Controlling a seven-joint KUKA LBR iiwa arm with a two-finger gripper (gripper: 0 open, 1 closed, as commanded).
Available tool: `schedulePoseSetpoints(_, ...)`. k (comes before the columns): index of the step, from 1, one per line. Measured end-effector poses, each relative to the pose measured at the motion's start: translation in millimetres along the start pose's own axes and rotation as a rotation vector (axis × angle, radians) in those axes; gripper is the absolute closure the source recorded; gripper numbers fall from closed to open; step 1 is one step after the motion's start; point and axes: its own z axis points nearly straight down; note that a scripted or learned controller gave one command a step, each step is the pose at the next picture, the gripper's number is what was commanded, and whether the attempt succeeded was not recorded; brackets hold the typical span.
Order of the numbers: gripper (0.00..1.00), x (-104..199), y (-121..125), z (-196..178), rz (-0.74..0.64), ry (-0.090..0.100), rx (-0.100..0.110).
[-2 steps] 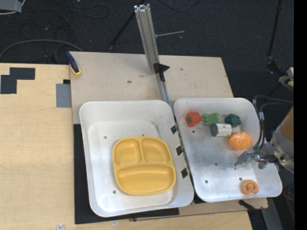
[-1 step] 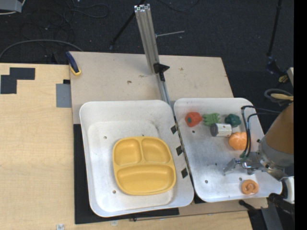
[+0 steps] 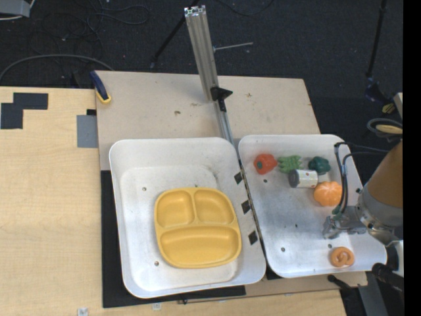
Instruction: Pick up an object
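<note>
The left bin (image 3: 131, 176) holds a yellow divided plate (image 3: 197, 227) lying flat near its middle. The right bin (image 3: 289, 242) carries the small objects, and the arm reaches over its right edge. The gripper (image 3: 337, 226) sits low over the right bin's floor, between the orange ball (image 3: 327, 193) just above it and the doughnut-shaped toy (image 3: 341, 257) just below it; nothing is seen between its fingers, and how far they are spread cannot be told. Further up the bin lie a white cylinder (image 3: 304, 178) touching the orange ball, a red toy (image 3: 265, 164), a green leafy toy (image 3: 290, 162) and a dark green piece (image 3: 320, 164).
</note>
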Motion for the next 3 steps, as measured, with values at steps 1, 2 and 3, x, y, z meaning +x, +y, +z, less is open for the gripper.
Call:
schedulePoseSetpoints(1,1.00,4.6,5.4,-44.5,-0.006,-0.002,-0.006)
schedulePoseSetpoints(2,1.00,13.4,4.5,-91.5,-0.006,-0.002,-0.005)
schedulePoseSetpoints(3,1.00,12.9,9.8,-153.6,-0.006,-0.004,-0.008)
